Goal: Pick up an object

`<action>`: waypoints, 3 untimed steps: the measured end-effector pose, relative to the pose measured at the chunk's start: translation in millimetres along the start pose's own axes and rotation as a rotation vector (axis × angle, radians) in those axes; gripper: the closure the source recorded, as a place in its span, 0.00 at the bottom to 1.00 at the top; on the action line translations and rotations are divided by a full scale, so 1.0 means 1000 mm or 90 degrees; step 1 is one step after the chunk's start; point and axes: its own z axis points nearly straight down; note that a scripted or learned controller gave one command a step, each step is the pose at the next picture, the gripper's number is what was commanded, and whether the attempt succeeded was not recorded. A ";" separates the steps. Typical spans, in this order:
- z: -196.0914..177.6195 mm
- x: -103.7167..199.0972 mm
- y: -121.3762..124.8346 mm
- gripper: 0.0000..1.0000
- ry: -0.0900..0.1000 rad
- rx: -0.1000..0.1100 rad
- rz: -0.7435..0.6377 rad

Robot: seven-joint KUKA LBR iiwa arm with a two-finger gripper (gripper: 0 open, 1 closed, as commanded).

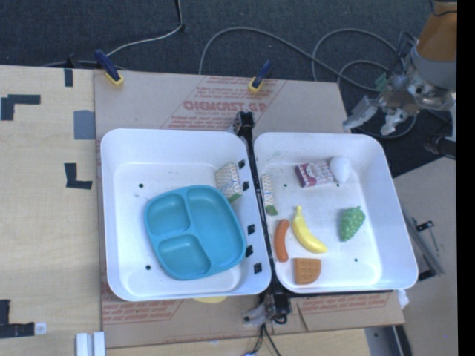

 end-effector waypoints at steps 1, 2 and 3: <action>0.139 0.078 -0.003 0.00 0.002 0.004 -0.001; 0.165 0.072 -0.002 0.00 -0.004 -0.008 0.000; 0.153 0.073 0.000 1.00 -0.003 -0.011 -0.001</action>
